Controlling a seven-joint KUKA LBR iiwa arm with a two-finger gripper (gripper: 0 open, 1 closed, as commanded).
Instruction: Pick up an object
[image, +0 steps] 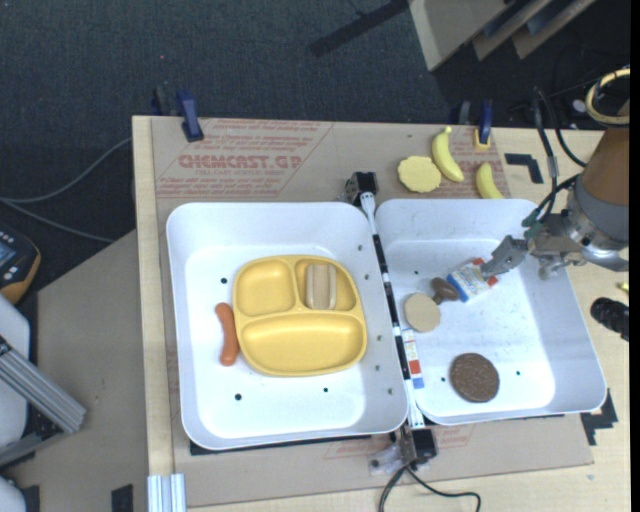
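My gripper (503, 258) reaches into the right bin (560, 330) from the right and hangs low over its upper middle. Its tip is right next to the right end of a small white, blue and red packet (468, 281); whether it touches the packet I cannot tell. A small brown lump (444, 291) lies just left of the packet, with a tan round disc (422, 314) below it. A dark brown round cookie (474, 377) lies near the bin's front.
The left bin (200, 250) holds a yellow divided plate (298, 342) with a tan bun (320, 285) in its upper right compartment, and an orange sausage (228, 333) beside it. Two toy bananas (448, 155) (487, 181) and a yellow disc (420, 174) lie behind the right bin.
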